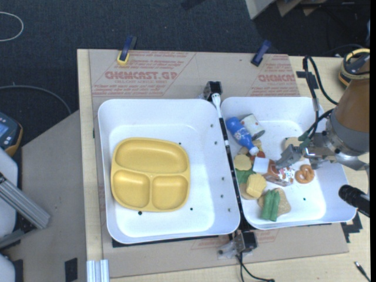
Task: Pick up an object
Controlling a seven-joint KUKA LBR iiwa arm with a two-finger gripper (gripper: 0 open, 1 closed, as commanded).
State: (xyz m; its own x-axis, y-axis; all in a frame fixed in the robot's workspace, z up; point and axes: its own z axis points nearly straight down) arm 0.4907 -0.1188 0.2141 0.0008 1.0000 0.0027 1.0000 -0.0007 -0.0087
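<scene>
step: picking something out of the right bin (305, 207), pile sits toward its left wall, near the desk's front-right corner

tip: I'd go for the pretzel (304, 173), it's off to the side of the clutter, so less chance of nudging the green piece (271, 205) or blue bottle (239, 130)

my end effector (289, 157): low over the pile, honestly can't tell if it's released or clenched

arm: reaching in from the right edge, wrist angled down-left

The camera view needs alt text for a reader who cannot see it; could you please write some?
A grey arm reaches from the right, its gripper low over a pile of toy food in the right bin. The left bin holds a yellow divided tray.
</scene>
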